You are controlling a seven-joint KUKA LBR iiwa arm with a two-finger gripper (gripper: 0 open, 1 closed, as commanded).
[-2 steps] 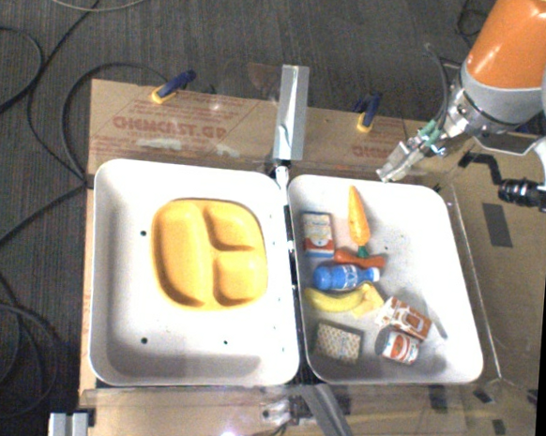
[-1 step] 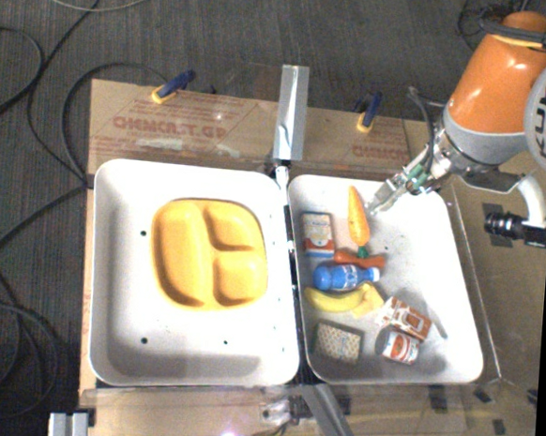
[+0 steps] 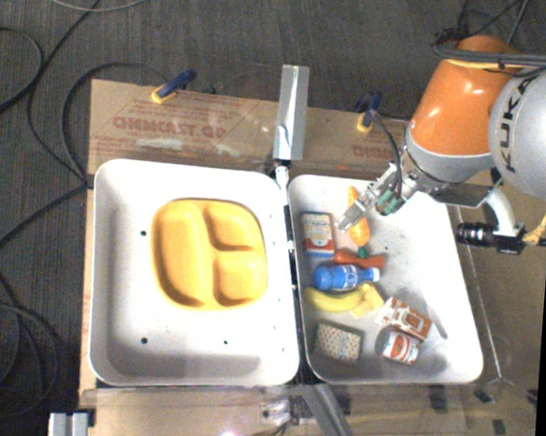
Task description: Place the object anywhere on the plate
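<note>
A yellow plate (image 3: 209, 252) with three compartments lies in the left white bin (image 3: 118, 275). My gripper (image 3: 356, 219) hangs over the upper left part of the right bin (image 3: 452, 273), reaching in from the orange and grey arm at the top right. Its tip is right above a small orange and yellow object (image 3: 360, 234), close to it or touching; I cannot tell which. Nothing is seen lifted off the bin floor.
The right bin also holds a small carton (image 3: 317, 235), an orange-red item (image 3: 366, 259), a blue bottle (image 3: 343, 278), a banana (image 3: 340, 301), a patterned packet (image 3: 339, 341), a can (image 3: 396, 346) and a brown box (image 3: 408, 317). A metal divider (image 3: 290, 120) stands between the bins.
</note>
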